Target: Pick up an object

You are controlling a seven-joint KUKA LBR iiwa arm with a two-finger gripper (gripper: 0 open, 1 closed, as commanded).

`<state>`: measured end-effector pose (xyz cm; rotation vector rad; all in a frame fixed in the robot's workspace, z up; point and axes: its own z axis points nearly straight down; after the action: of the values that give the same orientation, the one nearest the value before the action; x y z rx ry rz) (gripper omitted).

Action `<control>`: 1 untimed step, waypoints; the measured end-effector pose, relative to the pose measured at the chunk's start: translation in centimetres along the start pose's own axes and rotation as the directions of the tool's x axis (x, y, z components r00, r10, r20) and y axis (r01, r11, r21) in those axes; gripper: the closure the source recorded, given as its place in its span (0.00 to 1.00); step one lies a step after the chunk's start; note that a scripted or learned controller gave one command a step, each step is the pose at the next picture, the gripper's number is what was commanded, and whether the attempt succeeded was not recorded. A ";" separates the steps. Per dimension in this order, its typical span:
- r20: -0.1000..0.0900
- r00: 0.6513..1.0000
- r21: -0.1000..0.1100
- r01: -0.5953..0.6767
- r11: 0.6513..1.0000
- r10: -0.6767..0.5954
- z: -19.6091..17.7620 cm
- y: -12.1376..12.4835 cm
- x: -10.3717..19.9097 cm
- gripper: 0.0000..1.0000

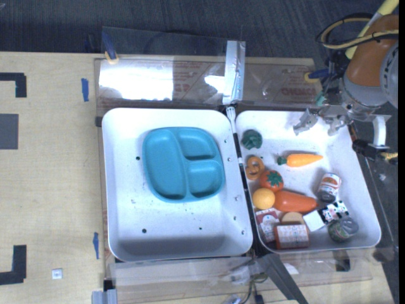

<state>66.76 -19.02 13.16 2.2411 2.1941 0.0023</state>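
My gripper point(319, 123) hangs over the far edge of the right bin point(366, 189), open, with nothing between its fingers. Below it in that bin lie a small carrot point(302, 159), a dark green vegetable point(252, 139), a little pumpkin point(255, 167), a tomato point(273, 180), a yellow-orange fruit point(264, 199) and a larger orange vegetable point(295, 201). A small red-and-white can point(328, 186) stands near the right wall. The carrot is the closest item to the gripper, a short way in front of it.
The left bin point(120, 220) holds a blue divided plate point(183, 163). At the right bin's front lie a patterned box point(291, 235), a white block point(314, 220), a black-and-white toy point(333, 211) and a grey tin point(342, 229). Clear plastic sheeting point(190, 81) stands behind the bins.
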 end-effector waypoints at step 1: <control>-0.005 0.978 0.006 0.207 0.978 -0.207 2.8 -6.6 -1.6 0.00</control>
<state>60.13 -20.54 10.35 2.0057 2.4210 -0.0010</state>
